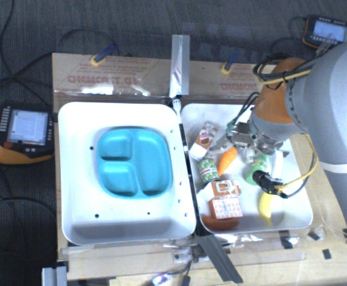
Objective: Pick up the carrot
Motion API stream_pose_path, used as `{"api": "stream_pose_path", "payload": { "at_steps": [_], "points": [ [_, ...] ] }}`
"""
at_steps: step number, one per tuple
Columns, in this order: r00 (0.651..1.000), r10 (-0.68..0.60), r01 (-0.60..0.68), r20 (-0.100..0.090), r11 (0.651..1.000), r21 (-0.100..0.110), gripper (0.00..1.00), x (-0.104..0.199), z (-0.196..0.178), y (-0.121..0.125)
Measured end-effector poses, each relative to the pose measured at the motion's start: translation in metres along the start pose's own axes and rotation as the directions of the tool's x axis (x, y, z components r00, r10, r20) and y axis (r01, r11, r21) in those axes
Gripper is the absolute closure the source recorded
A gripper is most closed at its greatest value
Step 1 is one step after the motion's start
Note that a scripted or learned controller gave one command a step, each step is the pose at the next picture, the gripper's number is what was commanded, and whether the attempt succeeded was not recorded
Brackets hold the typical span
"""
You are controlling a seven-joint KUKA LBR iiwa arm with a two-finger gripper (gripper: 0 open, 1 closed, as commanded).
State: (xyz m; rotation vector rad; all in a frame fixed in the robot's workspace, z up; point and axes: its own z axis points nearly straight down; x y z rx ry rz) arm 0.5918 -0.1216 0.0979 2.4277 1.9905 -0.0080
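Your carrot (227, 159) is a small orange cone, lying tilted in the right bin (293, 219) with its thick end up toward the gripper (240, 140) and its tip pointing down-left. It sits just below-left of the jaws, apparently free of them.

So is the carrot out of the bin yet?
No. The carrot lies in the right bin beside a small can, under the gripper.

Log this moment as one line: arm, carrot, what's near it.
gripper: over right bin, beside carrot | carrot: in bin, not lifted | near: green can, banana | left bin: blue tray
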Motion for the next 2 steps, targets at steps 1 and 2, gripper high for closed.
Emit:
{"api": "stream_pose_path", "payload": {
  "at_steps": [1, 2],
  "points": [
    [1.000, 0.000, 0.000, -0.001, 1.000, 0.005, 1.00, 0.000, -0.008, -0.001],
    [1.000, 0.001, -0.001, -0.003, 1.000, 0.001, 1.00, 0.024, -0.110, 0.006]
  ]
}}
